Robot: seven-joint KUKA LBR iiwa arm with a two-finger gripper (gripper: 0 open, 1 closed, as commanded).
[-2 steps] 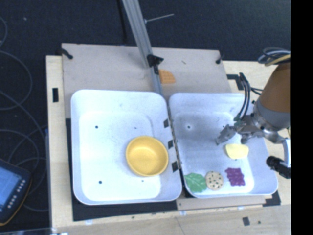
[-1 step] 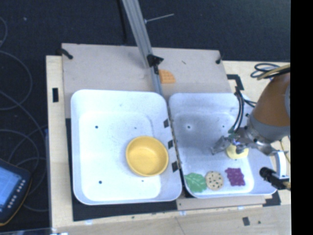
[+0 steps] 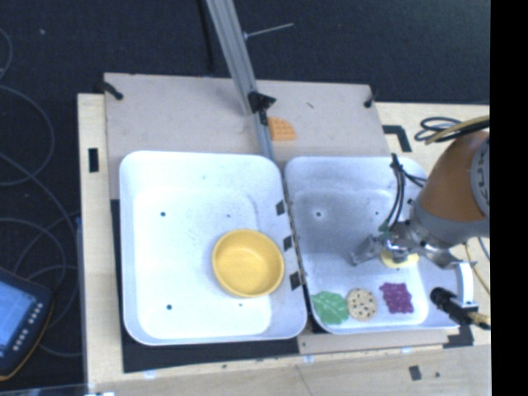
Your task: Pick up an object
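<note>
arm [image 3: 458, 188] comes in from the right, grey with orange band, reaching down into the right bin [image 3: 330, 196]. pincer [image 3: 388, 252] sits low over the bin's right-middle part, and a small yellow thing [image 3: 398, 260] shows right at its tip. can't tell if the pincer is spread or pressed together, or if it actually pinches the yellow thing.

along the near edge of the right bin, three small pieces in a row: a green leafy piece [image 3: 330, 305] on the left, a round tan cookie [image 3: 360, 303] in the middle, a purple bunch of grapes [image 3: 397, 297] on the right, close together. all three lie just near of the pincer.

left bin [image 3: 165, 188] holds a yellow bowl [image 3: 247, 262], upright, in its near-right part, close to the wall shared with the right bin.

both bins sit side by side on the worktop [image 3: 181, 106]. a small orange piece [image 3: 280, 129] lies on the worktop beyond the bins, beside a slanting metal bar [image 3: 231, 31].
</note>
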